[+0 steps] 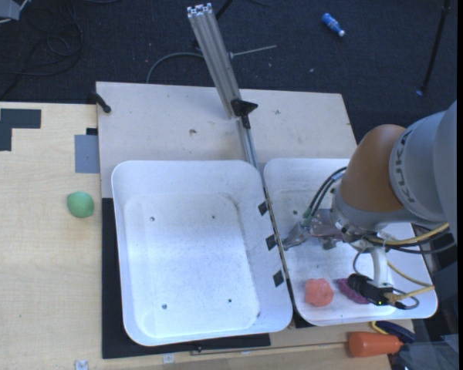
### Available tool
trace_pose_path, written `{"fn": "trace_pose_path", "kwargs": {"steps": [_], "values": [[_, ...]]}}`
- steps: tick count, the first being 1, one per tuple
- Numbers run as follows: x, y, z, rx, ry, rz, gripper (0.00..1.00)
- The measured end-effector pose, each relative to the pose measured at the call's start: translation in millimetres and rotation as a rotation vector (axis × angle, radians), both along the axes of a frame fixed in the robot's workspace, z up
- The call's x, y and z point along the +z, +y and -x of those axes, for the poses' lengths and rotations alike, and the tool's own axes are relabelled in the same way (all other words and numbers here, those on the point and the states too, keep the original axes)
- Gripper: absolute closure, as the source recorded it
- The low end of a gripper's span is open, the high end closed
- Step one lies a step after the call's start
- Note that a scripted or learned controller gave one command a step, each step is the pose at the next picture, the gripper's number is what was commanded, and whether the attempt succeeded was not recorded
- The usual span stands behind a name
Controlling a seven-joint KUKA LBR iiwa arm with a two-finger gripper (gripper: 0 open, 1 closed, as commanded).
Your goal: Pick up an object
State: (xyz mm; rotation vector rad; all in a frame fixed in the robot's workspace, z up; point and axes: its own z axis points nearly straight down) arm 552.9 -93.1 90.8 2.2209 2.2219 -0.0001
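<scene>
Only legible writing: part of "KUKA" in black letters on the orange band of the arm (401,179), running vertically near the frame's right. Two white bins side by side on a pale board. Left bin (131,206): bare speckled floor, few small dark dots. Right bin (293,176): holds a red lump (319,292) near its front edge and a purple obj (355,290) just right of the lump, close but seemingly not touching. Lump is roundish, no clear long axis. Purple obj is elongated, long axis running roughly left-right w/ slight downward tilt to the right; its right end is partly hidden by black hardware and cables. Gripper (305,232) sits over the right bin's left-middle, above and apart from both objs, near the divider w/ black clips; can't tell whether it is spread or pressed together, and nothing is visible in it. Outside bins: green ball (80,204) on the wood bench at left, orange tool (374,344) below the right bin, metal rail (220,60) slanting up from the bins' junction, small blue item (332,25) on the dark floor.
</scene>
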Motion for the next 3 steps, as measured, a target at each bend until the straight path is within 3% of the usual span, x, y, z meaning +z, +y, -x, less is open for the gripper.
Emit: {"fn": "trace_pose_path", "kwargs": {"steps": [1, 3], "values": [[12, -1, -1, -0.002, -0.003, 0.0, 1.0], [106, -2, -2, -0.001, -0.004, 0.0, 1.0]]}}
